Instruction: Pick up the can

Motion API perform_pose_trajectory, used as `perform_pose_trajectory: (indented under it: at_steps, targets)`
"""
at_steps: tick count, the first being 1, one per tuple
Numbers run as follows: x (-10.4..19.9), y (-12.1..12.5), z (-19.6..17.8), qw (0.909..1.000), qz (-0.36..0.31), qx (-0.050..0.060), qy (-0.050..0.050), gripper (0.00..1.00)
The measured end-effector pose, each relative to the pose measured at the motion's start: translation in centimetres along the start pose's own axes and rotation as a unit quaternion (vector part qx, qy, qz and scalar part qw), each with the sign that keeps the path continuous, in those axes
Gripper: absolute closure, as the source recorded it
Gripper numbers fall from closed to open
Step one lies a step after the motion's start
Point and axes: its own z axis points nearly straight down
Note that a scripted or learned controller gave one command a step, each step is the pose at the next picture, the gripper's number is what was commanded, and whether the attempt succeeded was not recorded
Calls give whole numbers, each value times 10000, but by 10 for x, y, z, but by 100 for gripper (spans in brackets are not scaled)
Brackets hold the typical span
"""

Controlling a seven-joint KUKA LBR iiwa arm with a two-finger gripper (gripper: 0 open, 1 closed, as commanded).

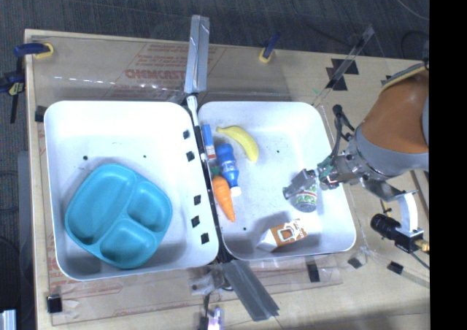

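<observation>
The can (309,199), silvery with a green label, is in the right bin (281,118), close to its right wall. My gripper (299,187) reaches in from the right and is directly over the can's upper left side, touching or almost touching it. The gripper body hides part of the can's top. The grey arm with its orange band (398,113) stands over the bin's right rim.
In the right bin a banana (243,141), a blue bottle (228,163) and a carrot (224,197) lie along the left side. A small orange carton (288,234) lies near the front wall. The left bin (109,124) holds a blue divided plate (118,213).
</observation>
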Motion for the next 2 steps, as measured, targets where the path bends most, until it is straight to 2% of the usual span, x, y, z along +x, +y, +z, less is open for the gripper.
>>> perform_pose_trajectory:
  at_steps: [1, 2]
  targets:
    - [-3, 38, 136, 9904, -1386, 7, 10, 0]
    - [-11, 88, -6, 9892, -1468, -2, -1, 0]
